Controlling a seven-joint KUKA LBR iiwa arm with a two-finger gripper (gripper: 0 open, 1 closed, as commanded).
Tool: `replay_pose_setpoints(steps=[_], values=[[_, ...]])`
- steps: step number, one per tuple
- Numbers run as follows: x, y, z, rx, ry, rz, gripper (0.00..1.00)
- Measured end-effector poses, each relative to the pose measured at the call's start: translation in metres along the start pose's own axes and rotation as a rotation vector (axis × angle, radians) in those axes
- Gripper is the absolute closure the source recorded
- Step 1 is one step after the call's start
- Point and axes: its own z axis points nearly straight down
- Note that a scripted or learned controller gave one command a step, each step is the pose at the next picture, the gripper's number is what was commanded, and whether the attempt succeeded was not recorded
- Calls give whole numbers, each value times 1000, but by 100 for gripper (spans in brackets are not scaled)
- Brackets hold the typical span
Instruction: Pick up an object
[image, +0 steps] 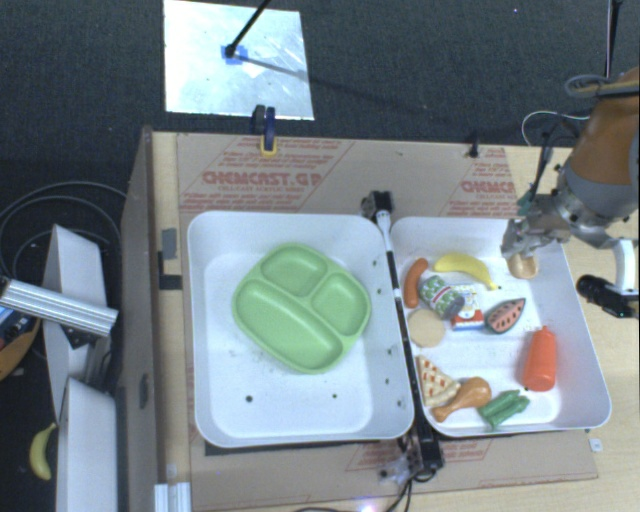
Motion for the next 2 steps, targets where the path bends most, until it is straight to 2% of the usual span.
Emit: replay_pose_setpoints(steps=[1,2], values=[[-34,35,16,3,-1,4,100],[20,48,17,3,1,0,100]])
